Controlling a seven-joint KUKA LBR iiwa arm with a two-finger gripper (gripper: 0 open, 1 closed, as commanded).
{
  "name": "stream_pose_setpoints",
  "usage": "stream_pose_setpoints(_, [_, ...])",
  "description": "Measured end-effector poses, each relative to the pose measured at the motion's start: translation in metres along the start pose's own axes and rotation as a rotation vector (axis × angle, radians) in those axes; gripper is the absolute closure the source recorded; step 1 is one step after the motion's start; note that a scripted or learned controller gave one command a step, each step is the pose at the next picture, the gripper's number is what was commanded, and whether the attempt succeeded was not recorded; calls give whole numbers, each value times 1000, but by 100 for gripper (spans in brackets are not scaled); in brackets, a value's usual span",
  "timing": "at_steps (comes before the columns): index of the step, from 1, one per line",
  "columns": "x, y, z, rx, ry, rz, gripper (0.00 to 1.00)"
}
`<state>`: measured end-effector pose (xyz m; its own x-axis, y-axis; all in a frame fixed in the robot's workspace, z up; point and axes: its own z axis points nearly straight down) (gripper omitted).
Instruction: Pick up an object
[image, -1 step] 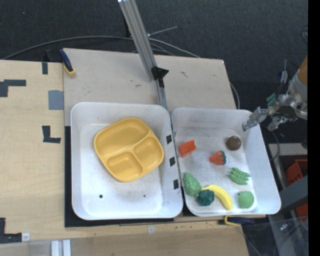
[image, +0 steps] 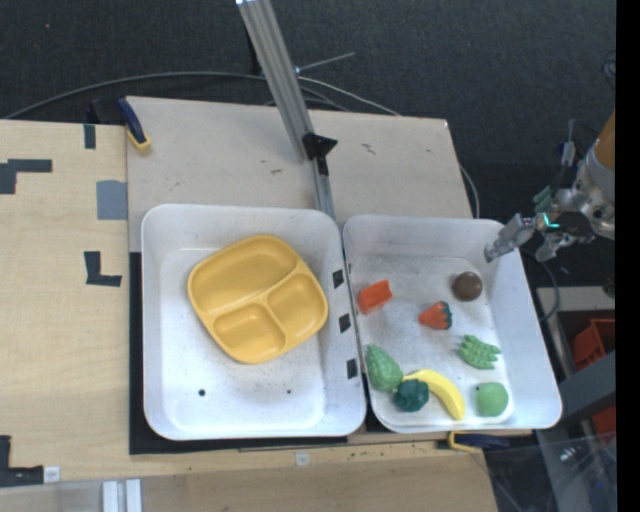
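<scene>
Camera view, bottom edge of the right bin (image: 520, 330) first: a yellow banana (image: 441, 391) lies curved along the front wall, a dark green piece (image: 411, 396) tucked against its left end, a lime-green round fruit (image: 491, 399) just to its right. These look like light, hard plastic toys, smooth and likely slippery, so a pinch across the banana's narrow middle seems safer than grabbing its ends. A step back, a knobbly green vegetable (image: 381, 366) sits left and a ridged green piece (image: 478, 351) right; the ridges should give some bite. Further on, a small red strawberry (image: 436, 316) sits mid-bin, an orange-red block (image: 374, 294) to its left with flat sides that ought to clamp well, and a brown ball (image: 466, 286) beyond, prone to rolling away. Over in the left bin (image: 160, 330), a yellow divided plate (image: 258, 297) lies flat. At the far right rim, the gripper (image: 512, 240) hovers outside the pile, touching none of the toys; how wide it stands, I cannot tell.
</scene>
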<state>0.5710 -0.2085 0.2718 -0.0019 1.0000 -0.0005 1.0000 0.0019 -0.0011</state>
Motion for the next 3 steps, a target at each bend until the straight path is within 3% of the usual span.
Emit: stream_pose_setpoints(3, [1, -4, 153, 5, 1, 0, 0])
